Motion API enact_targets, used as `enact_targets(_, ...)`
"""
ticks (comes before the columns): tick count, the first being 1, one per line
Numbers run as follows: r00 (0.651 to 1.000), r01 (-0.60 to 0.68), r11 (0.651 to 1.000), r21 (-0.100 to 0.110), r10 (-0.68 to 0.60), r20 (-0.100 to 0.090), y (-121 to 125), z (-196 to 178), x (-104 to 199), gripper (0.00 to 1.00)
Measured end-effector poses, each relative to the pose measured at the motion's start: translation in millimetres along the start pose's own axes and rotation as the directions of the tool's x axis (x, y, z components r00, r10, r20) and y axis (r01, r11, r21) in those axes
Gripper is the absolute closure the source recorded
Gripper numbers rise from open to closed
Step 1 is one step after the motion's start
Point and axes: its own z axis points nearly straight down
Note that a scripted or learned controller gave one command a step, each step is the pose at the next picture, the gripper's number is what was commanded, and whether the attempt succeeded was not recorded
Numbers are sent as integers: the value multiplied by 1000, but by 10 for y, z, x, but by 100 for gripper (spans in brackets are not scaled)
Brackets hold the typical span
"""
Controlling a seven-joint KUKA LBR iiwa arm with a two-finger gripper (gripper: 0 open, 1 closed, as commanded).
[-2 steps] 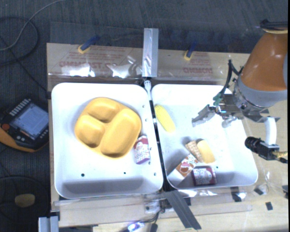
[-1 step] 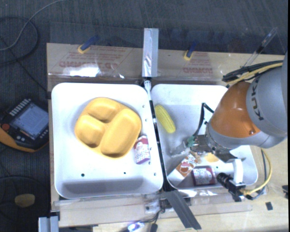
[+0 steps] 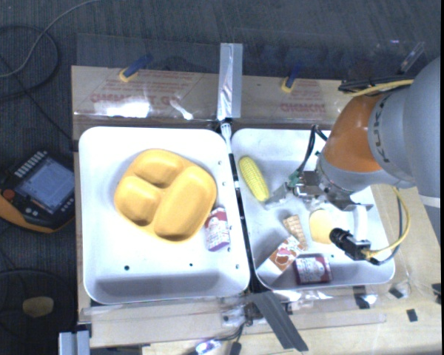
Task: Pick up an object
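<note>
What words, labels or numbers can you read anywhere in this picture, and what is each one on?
No text can be quoted with confidence.
Red lettering on the cardboard sheet behind the bins: blurred under plastic film, unreadable.
Label on the small bottle in the left bin: too small to read.
Label on the dark can in the right bin: too small.
Print on the red packet beside it: too small.
Screen of the handheld pendant on the floor: blurred.

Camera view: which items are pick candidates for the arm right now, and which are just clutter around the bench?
Pick candidates, in the bins:
- corn cob, right bin
- pale yellow round piece, right bin, by the gripper
- dark red can, right bin
- small snack packets, right bin
- big yellow bread-shaped toy, left bin
- small bottle, left bin

Lying about:
- handheld pendant on the floor
- clamps on the back board
</note>
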Motion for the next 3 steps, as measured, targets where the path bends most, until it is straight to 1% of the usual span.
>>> enact_targets(1,998,61,998,-2,-61,2,-370,-11,-87,0)
enact_targets(2,998,61,998,-2,-61,-1,-361,-106,-81,100)
enact_targets(3,1000,30,999,15,-30,1,153,-1389,377,100)
